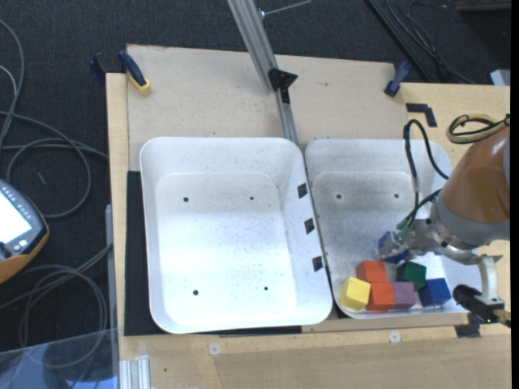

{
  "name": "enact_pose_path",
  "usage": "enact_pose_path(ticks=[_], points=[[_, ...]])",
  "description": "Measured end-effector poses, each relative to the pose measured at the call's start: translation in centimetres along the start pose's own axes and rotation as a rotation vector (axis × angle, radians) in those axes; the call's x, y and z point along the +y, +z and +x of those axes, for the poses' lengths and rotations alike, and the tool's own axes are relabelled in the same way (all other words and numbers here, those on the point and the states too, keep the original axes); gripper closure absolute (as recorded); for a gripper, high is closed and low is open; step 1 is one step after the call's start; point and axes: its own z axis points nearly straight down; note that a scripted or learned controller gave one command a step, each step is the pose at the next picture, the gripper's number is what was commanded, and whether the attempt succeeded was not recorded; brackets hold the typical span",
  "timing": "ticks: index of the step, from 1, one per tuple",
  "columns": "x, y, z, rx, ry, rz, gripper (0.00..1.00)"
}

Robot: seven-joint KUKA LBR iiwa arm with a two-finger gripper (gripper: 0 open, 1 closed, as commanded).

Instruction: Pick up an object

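Note:
Several small blocks sit in the near right corner of the right bin (357, 177): a yellow block (354, 292), two orange blocks (374, 271) (381, 297), a purple block (404, 295), a green block (414, 274) and a blue block (436, 292). My gripper (395, 246) hangs low over the bin, just behind the orange and green blocks, at the end of the grey and orange arm (478, 193). Something small and blue shows at the gripper tip; I cannot tell whether it is a held object or part of the gripper.
The left bin (219, 233) lies beside the right one, with a shared ridge between them. A metal pole (258, 39) slants up from the back of the bench. Clamps and cables sit at the bench's back corners.

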Motion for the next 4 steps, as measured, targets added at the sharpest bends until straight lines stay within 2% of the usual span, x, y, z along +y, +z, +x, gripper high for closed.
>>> enact_pose_path(ticks=[1,2,3,4], points=[[2.5,-0.7,-3.3,0.001,0.001,0.009,1.00],[8.7,1.4,3.8,0.006,-0.010,0.008,1.00],[4.2,-3.2,-2.7,0.001,0.006,0.012,1.00],[4.4,-2.9,-2.2,0.005,-0.001,0.014,0.00]])
